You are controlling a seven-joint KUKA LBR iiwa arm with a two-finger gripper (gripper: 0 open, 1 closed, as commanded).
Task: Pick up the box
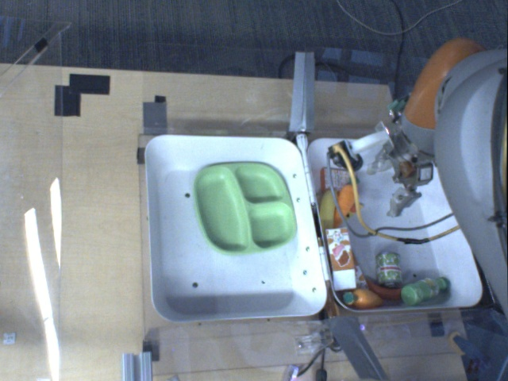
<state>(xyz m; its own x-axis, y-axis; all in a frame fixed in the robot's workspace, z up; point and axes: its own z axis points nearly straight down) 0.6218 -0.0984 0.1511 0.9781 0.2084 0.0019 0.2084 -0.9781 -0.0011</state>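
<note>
One box (340, 256): slim white carton, red picture on its face, print too small to read, lying along the left wall of the right bin (444, 244). Beside it: green can (388, 267), green bottle (423, 290), carrot (363, 297). Left bin (171, 213): glossy green sectioned tray (244, 205). Gripper (401, 182) above the right bin; finger state cannot be told.

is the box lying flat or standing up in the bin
Lying flat. The box rests along the left wall of the right bin, its printed broad face turned up toward the camera.
</note>
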